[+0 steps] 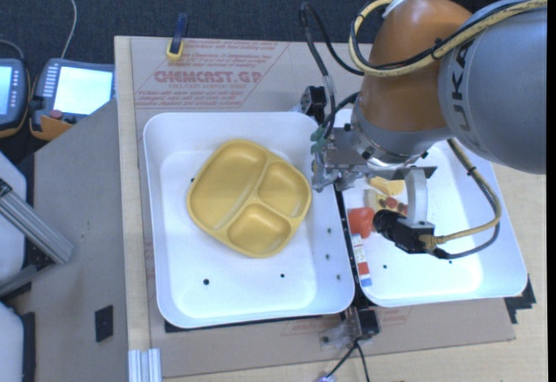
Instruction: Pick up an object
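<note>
A glossy yellow plastic plate [250, 196] – three compartments, rounded corners – lies in the left white bin [165, 224]. The hand [369, 189] hangs over the right bin [469, 276]; open or closed, I cannot tell.

- Divided plate [250, 196]: plain yellow.
- Left bin [174, 285] and right bin [452, 280]: white.
- Arm [486, 85]: grey, with orange band [408, 59].
- Small object [360, 220] in right bin: red-orange.
- Board [208, 72]: tan, red lettering.

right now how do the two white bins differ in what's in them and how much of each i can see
The left shallow white bin holds one yellow divided plastic plate and is in full view. The right shallow white bin holds small items, including a red-and-white object, and the grey and orange arm covers much of it. Both are shallow, white and rounded.
</note>
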You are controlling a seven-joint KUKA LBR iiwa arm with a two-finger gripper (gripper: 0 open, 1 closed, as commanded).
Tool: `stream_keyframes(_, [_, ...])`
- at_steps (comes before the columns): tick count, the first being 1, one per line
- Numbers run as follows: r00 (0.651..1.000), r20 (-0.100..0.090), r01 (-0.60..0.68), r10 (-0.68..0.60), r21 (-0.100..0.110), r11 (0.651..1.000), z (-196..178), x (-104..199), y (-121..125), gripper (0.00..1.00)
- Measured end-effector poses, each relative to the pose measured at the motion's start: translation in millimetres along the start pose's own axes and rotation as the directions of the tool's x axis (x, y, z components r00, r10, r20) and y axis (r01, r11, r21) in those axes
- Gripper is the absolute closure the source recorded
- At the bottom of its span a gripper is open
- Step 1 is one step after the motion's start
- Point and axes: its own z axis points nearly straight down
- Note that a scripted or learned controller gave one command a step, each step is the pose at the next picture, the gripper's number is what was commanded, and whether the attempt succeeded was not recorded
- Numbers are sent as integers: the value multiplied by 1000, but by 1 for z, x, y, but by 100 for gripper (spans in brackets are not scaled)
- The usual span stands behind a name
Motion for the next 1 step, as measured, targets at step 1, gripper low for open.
stream_keyframes(1, [1000, 1, -2, 2, 0, 1000, 0, -1, 0, 0])
